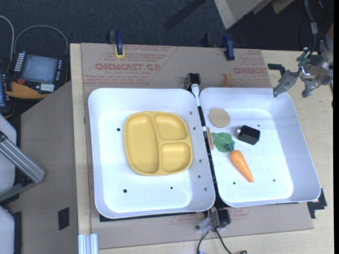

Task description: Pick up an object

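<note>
A carrot (242,165) lies in the right bin (296,142), long axis running from upper left to lower right, beside a green scrap (222,141), a black block (248,135) and a tan disc (219,117). The gripper (295,85) hovers above the bin's far right corner, fingers spread, empty; its wrist is cut off by the frame edge.

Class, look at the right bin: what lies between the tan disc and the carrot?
In the camera view, a green leafy piece lies between the tan disc and the carrot.
</note>
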Controlling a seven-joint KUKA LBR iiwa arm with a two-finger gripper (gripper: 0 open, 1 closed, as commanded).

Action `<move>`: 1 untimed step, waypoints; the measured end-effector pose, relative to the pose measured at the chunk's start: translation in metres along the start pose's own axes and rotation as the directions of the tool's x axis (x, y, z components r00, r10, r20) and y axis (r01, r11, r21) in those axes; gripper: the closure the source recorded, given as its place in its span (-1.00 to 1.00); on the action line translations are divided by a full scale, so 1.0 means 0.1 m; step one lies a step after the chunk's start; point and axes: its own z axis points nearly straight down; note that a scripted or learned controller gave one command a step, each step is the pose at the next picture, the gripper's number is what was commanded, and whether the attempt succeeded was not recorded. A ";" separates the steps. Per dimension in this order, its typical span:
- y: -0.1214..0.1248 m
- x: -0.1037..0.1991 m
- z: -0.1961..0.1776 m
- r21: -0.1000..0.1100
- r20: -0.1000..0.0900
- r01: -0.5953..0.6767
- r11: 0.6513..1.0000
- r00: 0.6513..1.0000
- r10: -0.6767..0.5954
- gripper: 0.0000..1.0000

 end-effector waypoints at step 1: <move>0.02 0.01 -0.08 -0.013 0.003 0.003 1.000 1.000 -0.003 -1.00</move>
